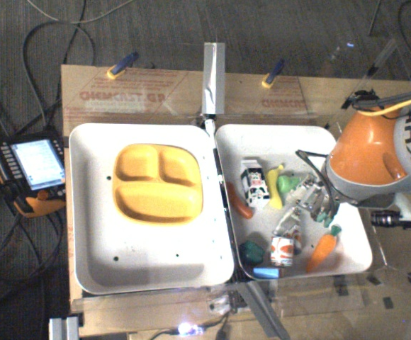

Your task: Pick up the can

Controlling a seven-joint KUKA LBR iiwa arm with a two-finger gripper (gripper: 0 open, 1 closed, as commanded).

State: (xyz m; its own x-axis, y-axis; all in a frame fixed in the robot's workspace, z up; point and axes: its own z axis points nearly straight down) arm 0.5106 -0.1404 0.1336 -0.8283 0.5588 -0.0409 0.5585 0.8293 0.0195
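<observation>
Looking down through the camera view, the tabletop [85,98] carries two shallow white plastic bins side by side: the left bin [92,261] holds a yellow moulded compartment tray [159,183], and the right bin [354,261] holds the clutter. The small cylindrical can with a red and white label [283,250] lies low in the right bin, near its front wall, between a dark green rounded toy [252,251] and an orange plastic carrot with a green top [322,250]; a flat blue piece [266,273] lies just beside the can's lower end. The grey arm with the orange band [368,154] reaches in from the right, and the tool [306,202] hangs above the bin's middle, just up from the can and beside a yellow-green soft toy [285,184] and a white toy vehicle with dark markings [255,181]. Tool state: cannot tell; the metal parts blur against the bin floor. No object seen in the tool, so the can reads as not yet grasped. Judgement: approach step, early in the task. Risks: the can is crowded, so a descent could land on the carrot or the green toy and close on the wrong item. The can's round wall may also roll or squirt out sideways if it is pinched off-centre.
</observation>
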